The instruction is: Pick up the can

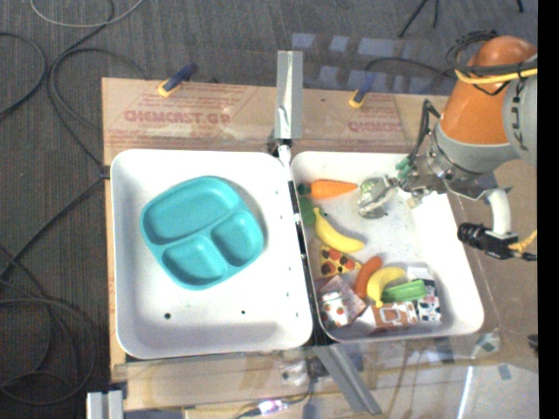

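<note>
A small can [337, 307] with a red and white label lies on its side near the front left corner of the right bin [454, 260]. It rests among other items. My gripper [376, 197] hangs over the back of the right bin, just right of an orange carrot [333, 188] and well behind the can. Its metal fingers look open, and nothing is between them. The grey arm with its orange band [489, 85] reaches in from the right.
In the right bin lie a yellow banana [336, 234], a pizza-slice toy [336, 260], a red pepper [368, 273], a second banana [385, 281], a green piece [403, 291] and small boxes [397, 314]. The left bin [131, 321] holds a teal divided plate [203, 230].
</note>
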You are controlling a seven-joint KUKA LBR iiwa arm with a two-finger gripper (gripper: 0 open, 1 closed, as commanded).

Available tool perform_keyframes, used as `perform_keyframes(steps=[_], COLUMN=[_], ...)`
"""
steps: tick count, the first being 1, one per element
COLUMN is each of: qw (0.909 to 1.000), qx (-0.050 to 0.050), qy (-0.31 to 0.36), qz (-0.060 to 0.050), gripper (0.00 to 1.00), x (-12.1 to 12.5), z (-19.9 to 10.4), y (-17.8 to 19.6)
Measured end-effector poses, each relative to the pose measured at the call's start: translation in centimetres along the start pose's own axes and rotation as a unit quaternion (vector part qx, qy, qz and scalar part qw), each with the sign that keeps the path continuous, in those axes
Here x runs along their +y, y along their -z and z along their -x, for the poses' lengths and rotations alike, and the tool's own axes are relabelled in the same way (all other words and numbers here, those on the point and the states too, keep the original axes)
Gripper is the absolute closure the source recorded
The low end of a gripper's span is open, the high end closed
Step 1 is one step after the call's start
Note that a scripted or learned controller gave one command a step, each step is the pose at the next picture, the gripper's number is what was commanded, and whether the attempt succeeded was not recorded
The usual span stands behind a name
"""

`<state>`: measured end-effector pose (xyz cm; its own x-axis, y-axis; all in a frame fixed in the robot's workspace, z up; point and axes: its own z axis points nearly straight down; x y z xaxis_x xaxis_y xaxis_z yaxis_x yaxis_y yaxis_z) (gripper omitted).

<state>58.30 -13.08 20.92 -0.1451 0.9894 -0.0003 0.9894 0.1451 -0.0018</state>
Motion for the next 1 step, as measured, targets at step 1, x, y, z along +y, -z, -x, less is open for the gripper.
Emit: perform_keyframes(steps=[1], qw=[0.9987], qx=[0.000], qy=[-0.051], qz=[-0.001], gripper=[0.00], x=[6.70], z=[3.11], y=[-10.38])
